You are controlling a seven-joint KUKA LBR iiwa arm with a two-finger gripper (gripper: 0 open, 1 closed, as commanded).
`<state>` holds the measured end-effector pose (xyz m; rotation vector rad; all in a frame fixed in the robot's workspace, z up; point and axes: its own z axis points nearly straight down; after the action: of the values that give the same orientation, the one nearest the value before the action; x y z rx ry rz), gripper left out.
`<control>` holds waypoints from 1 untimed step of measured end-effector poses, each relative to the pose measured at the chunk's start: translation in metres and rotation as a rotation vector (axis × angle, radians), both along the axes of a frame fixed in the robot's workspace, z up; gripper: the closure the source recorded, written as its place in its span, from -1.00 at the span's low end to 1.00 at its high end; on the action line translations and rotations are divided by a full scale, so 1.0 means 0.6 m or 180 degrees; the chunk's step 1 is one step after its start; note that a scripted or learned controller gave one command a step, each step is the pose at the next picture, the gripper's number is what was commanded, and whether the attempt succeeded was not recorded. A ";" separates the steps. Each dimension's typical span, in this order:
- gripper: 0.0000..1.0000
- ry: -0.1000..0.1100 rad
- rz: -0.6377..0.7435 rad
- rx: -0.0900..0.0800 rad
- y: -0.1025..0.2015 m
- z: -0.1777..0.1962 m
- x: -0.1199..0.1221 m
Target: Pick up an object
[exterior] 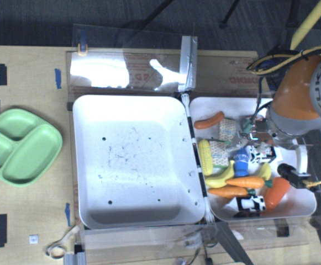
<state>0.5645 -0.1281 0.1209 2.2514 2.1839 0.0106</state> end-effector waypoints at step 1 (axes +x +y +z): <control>-1.00 -0.0136 0.0692 -0.0074 0.013 -0.023 0.023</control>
<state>0.5782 -0.1201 0.1072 1.9719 2.3803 0.0335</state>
